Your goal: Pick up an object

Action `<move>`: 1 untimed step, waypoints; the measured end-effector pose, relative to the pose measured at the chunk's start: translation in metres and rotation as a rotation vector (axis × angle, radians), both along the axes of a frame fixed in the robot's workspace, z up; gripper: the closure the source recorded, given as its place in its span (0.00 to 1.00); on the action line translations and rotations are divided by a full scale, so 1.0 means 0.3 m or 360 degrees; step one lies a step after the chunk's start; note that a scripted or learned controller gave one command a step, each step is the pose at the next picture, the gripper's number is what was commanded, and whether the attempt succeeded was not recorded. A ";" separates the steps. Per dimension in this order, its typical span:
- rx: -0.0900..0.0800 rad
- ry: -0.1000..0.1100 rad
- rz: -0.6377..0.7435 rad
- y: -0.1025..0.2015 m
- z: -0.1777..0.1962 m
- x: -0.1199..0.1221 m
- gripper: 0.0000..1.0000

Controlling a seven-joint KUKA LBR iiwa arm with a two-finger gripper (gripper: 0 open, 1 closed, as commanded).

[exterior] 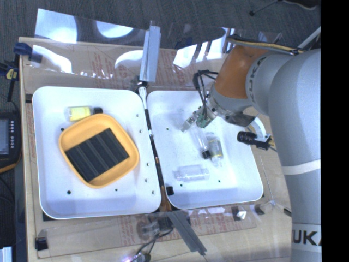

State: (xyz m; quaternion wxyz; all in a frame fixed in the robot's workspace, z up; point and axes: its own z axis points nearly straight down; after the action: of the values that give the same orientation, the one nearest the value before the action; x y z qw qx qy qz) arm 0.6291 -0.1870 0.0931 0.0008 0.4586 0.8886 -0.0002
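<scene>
My gripper (195, 120) hangs low over the upper middle of the right bin (245, 187), reaching in from the grey arm with its orange band (238, 74). Just below it, a small clear bottle with a dark cap and yellowish contents (211, 147) lies on the bin floor, apart from the gripper. Further toward the front lies a clear plastic piece (191, 173). In the left bin (49, 195) sits an orange-yellow dish (122, 165) bearing a black ribbed pad (97, 153), with a small yellow bottle (79, 112) behind it.
A raised divider rim (151, 146) separates the two bins. A grey metal bar (148, 53) stands behind them. The arm's large grey body (297, 124) covers the right side of the bench. Cables and a black connector (252, 138) hang near the wrist.
</scene>
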 end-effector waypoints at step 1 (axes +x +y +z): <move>0.0001 0.0002 0.0033 0.267 0.023 0.077 1.00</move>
State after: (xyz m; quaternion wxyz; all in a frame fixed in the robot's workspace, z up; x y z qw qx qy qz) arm 0.6521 -0.1069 0.1001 0.0000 0.4493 0.8934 -0.0003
